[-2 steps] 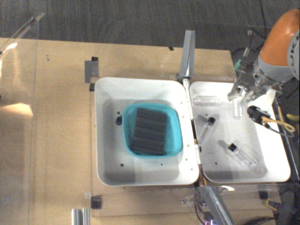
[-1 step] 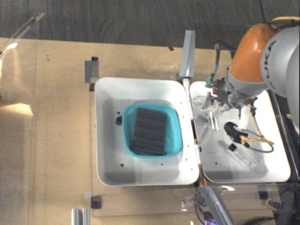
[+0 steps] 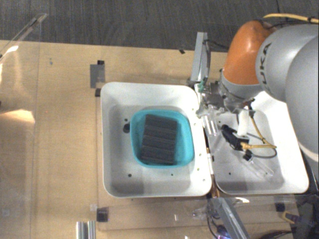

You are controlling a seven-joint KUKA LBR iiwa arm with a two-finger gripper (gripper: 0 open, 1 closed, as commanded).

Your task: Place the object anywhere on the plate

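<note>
Dark ribbed object [image 3: 159, 137] lay flat on blue plate [image 3: 185, 133] in left bin [image 3: 112, 148] | gripper [image 3: 209, 117] hung over the bins' shared wall, jaw state impossible to tell | best judged: lift clear without nudging plate

A ridged block [image 3: 159, 139] lies on a plate [image 3: 187, 133] in the left bin [image 3: 112, 148], while the arm [image 3: 264, 54] hangs over the right bin [image 3: 289, 178] beside it.
</note>
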